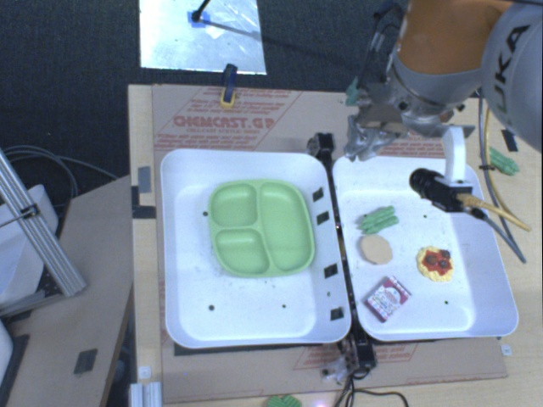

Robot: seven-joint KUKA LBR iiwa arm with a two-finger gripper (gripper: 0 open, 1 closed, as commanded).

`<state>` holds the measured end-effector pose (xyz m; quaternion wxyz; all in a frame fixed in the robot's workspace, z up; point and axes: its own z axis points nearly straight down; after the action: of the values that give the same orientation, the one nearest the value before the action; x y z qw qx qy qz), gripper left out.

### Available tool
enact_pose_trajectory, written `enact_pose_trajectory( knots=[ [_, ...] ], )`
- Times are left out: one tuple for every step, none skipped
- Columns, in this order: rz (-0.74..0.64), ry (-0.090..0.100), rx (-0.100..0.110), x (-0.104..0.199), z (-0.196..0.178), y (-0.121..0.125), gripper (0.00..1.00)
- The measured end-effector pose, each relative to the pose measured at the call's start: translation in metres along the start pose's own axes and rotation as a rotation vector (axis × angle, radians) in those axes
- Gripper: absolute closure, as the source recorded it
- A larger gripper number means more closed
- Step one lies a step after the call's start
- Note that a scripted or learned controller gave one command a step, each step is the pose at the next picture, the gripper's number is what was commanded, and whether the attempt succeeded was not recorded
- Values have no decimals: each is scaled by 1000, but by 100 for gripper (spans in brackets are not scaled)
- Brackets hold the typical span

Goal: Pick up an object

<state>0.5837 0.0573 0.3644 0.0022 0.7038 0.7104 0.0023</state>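
Clutter is light at the near end of the right bin (492,312): a small red packet (388,298) lies closest to the camera, tilted, near the divider between the two bins. Just beyond it sit a tan round biscuit-like disc (375,249) and, off to the right and well apart, a yellow piece with a red topping, perhaps a toy pizza slice (435,263). Farther again lies a green ridged bean-pod toy (377,220), just beside the disc but not clearly touching it. The left bin (182,295) holds a green three-compartment tray (259,227). At the far edge of the right bin the gripper (365,147) hangs above the rim, carrying nothing that can be seen; its fingers are too blurred and foreshortened to tell how they stand. No object is picked yet, so the step in hand looks like choosing a target and descending. The pizza slice seems the safest choice, since it has free floor all round it for the fingers. The packet is flat and may slip. The pod and disc lie close together, so a descent there risks nudging the neighbour. Come down straight and centred, and close only once the fingers straddle the piece.
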Motion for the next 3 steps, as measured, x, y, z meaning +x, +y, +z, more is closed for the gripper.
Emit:
enact_pose_trajectory(
  knots=[
    [0,1,19,66,155,-22,100],
    [18,-4,7,-48,169,-11,100],
    [17,-5,1,-129,135,-18,100]
  ],
)
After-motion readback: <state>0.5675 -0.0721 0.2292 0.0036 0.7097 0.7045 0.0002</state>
